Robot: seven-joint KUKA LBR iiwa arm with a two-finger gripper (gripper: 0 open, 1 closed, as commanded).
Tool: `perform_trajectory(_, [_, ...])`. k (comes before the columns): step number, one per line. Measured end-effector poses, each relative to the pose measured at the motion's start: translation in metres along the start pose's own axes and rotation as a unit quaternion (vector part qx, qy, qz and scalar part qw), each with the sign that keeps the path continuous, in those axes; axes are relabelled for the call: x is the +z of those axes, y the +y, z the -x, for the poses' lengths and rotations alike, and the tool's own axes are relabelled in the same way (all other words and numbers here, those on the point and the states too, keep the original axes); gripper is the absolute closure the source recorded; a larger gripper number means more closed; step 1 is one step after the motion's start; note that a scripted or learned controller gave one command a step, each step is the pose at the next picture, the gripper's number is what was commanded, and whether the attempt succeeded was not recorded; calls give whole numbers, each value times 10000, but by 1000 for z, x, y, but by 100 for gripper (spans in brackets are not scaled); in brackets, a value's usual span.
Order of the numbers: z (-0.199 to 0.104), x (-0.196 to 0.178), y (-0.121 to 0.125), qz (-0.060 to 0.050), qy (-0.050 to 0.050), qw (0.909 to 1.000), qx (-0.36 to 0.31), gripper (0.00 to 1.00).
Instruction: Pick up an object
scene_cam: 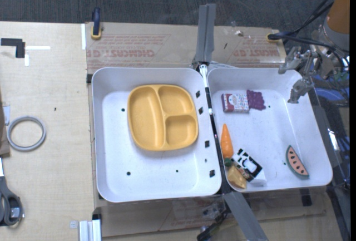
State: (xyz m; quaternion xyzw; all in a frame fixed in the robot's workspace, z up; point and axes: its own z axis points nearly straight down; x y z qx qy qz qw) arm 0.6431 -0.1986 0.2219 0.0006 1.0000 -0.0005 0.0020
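2 shallow white bins sit side by side, and we see the gripper (300, 75) poised above the far right corner of the right bin (278, 173), with nothing between its fingers; how wide they stand we cannot tell from this slant. Candidate objects all lie in that bin: a red-and-white carton (235, 102) touching a purple grape cluster (256, 100), an orange carrot (226, 141) tight against the left wall, a black-and-white packet (250, 165) beside a tan lump (236, 178) we cannot identify, and a watermelon slice (297, 161) well apart near the right wall. The left bin (150, 178) holds a yellow plate (163, 117) with 3 compartments — smooth, rounded, probably hard plastic. We judge the main risks as these: the carrot's taper and its place against the wall leave little room for a finger, the flat slice may slide on the slick bin floor (it looks thin), and closing on the carton could catch the grapes too — a crowded grasp likely to slip.
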Motion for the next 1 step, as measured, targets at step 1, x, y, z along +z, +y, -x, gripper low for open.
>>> perform_trajectory(1, [-17,72,45,-2,7,9864,1642,0])
